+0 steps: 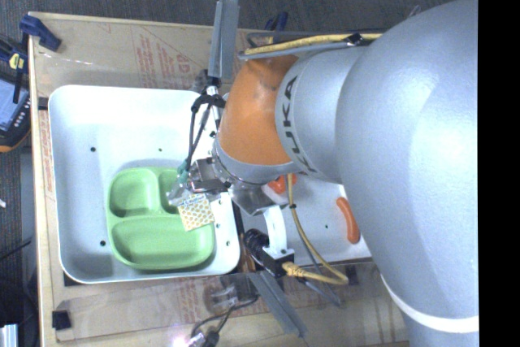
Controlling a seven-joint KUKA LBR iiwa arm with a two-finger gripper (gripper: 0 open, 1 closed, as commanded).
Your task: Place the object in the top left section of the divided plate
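Dark ribbed carpet surrounds a pale plywood surface (122, 41) printed with faded red markings, and two shallow white bins sit on it side by side. Inside the left bin (73, 175), smooth and glossy with rounded corners, lies a light green divided plate (150, 244) of moulded plastic, with soft-edged compartments: one long section along its lower side and smaller ones above. Over the plate's right-hand upper part hangs the tool (191, 191), a small metallic assembly at the end of the bulky grey arm (406, 142), just under the arm's orange band (252, 126). Right below the tool, touching or nearly touching it, sits the object (196, 213), a small tan square with a dotted, waffle-like texture, tilted over the ridge between the plate's sections; whether the tool actually grips it, or how far its parts are spread, cannot be told from this angle. A black cable (195, 126) runs up from the tool. The arm covers most of the right bin (325, 215), where an orange, elongated item (348, 221) shows against the white floor. Blue clamps (39, 30) hold the surface's upper edge.
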